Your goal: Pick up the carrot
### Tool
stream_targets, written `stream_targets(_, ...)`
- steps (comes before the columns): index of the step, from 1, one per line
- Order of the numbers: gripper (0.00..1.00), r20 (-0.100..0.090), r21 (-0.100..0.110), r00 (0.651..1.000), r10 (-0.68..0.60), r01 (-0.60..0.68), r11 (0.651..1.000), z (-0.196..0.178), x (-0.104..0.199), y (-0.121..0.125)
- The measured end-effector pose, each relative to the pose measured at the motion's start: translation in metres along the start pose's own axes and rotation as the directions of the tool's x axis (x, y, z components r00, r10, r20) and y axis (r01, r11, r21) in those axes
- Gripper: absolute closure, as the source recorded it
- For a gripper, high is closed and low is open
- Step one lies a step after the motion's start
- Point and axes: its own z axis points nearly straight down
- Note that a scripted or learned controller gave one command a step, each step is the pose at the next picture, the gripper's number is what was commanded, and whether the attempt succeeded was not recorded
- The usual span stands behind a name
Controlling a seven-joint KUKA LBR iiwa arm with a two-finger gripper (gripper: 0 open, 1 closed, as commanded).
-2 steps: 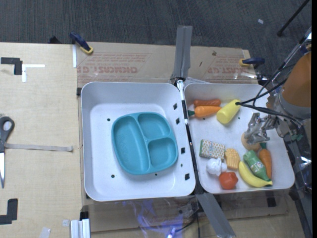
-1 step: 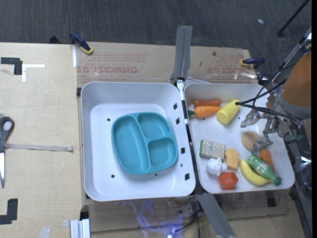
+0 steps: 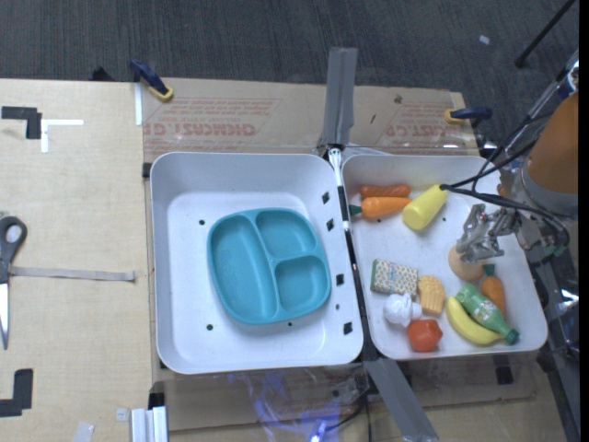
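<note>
The bench (image 3: 74,339) carries two white bins (image 3: 175,339) side by side, scissors (image 3: 7,265) and cardboard (image 3: 239,118).

Divided plate (image 3: 270,266) in left bin (image 3: 175,274), carrot (image 3: 384,206) at right bin's (image 3: 529,288) back-left

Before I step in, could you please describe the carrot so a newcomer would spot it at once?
Look in the right-hand shallow white bin, at its far-left corner. An orange tapered toy carrot lies there beside the yellow cylinder block. A green stub at its left end distinguishes it from the thinner orange-red stick just behind.
</note>
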Motion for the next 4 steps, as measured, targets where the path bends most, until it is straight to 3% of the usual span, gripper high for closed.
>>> stream_targets(1, 0.00, -0.001, 0.000, 1.000, 0.000, 0.000, 1.000, 0.000, 0.000, 0.000)
stream_targets(2, 0.00, -0.019, 0.000, 0.996, -0.084, 0.084, 0.996, 0.026, -0.023, -0.009)
stream_targets(3, 1.00, -0.009, -0.005, 0.996, -0.085, 0.085, 0.996, 0.012, -0.028, -0.005)
stream_targets(4, 0.00, -0.010, -0.005, 0.996, -0.085, 0.085, 0.996, 0.012, -0.028, -0.005)
